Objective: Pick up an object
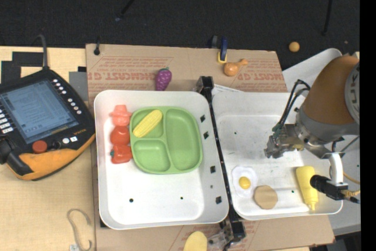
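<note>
Near edge: a rounded yellow item point(195, 240) is seen on the cardboard sheet point(188, 70), just below the left bin point(154, 203).
Right bin, near wall: a fried egg point(244, 180), white with a yellow yolk, a flat tan disc point(265, 197) and a yellow squeeze bottle point(307, 186) are laid in a row along the near part of the right bin point(247, 126); egg and disc lie just beside each other.
Pincer: the pincer point(276, 147) is held low over the middle of the right bin, above and apart from the row; egg and disc lie nearer the camera and slightly left of it, the bottle nearer and to its right. Whether it is spread or closed cannot be told.
Left bin: a green three-compartment plate point(176, 147), smooth plastic, is set in the far half; a yellow corn cob point(146, 123) lies tilted in its upper left compartment. A red-orange blocky toy point(120, 135) stands touching the plate's left rim.
Cardboard, far side: a purple grape bunch point(163, 77) and an orange pear-shaped toy point(232, 67) are placed beyond the bins.
Table, left: a black-and-orange control pendant point(38, 120) with a screen.
</note>
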Action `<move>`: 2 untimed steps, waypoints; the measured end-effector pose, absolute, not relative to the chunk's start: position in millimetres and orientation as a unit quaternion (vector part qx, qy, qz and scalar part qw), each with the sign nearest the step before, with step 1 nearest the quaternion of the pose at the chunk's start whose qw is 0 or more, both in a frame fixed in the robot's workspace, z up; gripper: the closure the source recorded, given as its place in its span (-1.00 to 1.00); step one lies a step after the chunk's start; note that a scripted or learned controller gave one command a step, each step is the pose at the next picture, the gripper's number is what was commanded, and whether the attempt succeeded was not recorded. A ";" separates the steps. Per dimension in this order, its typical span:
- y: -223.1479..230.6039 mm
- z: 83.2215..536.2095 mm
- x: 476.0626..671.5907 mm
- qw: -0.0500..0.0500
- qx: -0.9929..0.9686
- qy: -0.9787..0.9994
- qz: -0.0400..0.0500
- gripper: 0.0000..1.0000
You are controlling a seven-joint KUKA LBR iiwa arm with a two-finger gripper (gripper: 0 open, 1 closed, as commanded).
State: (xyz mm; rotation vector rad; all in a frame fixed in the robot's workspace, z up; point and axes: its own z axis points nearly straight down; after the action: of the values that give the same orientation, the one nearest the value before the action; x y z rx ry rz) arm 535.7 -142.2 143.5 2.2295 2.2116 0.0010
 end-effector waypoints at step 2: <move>-156.1 228.8 536.3 0.000 0.708 0.707 0.000 1.00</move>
State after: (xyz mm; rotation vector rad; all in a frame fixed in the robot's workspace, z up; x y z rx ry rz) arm 536.3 -156.1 228.8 2.2230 2.2198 0.0008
